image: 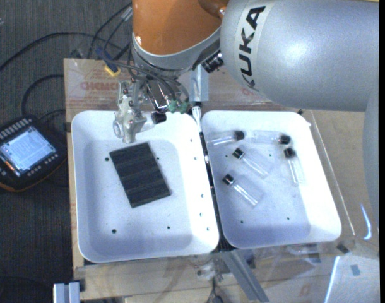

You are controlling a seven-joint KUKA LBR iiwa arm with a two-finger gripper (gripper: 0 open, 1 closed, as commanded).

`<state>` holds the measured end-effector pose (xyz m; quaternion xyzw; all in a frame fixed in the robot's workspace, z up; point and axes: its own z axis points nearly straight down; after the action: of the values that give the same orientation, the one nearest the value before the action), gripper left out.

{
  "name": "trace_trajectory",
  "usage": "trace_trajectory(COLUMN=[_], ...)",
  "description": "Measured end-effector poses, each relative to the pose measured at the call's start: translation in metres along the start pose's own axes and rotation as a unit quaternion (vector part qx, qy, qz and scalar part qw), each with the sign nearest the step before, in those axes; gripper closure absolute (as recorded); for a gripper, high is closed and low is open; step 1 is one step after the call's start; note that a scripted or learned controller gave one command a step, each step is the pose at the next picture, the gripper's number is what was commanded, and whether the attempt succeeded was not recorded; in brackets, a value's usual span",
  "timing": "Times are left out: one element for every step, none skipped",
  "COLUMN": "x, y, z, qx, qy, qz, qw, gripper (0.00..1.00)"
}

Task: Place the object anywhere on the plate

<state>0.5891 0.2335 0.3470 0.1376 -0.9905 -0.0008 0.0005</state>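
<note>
Task objs: clear plastic vials w/ black caps lay scattered in the right shallow white bin, several of them, some near the bin's upper wall, one roughly mid-bin, all on their sides & apart from each other. None was on the plate. The plate, a dark ribbed rectangular slab, sat tilted at a slant in the left shallow white bin, well apart from the vials, w/ the two bins' touching rims between them. The metallic claw hung over the left bin's upper edge, just above the slab's top corner; can't tell if it was apart or together, & no vial showed in it. Grey arm w/ orange band loomed above. Both bins sat on a wooden table. A black handheld pendant w/ lit screen lay left of the table.
</note>
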Motion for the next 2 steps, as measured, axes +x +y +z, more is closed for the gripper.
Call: trace_trajectory(x=[-0.046,-0.034], y=[-0.014,-0.009], z=[0.014,-0.020], qx=[0.001,0.001], qy=[-0.001,-0.001], qz=[-0.044,-0.087], qw=[0.9991,0.9962], gripper=[1.00,1.00])
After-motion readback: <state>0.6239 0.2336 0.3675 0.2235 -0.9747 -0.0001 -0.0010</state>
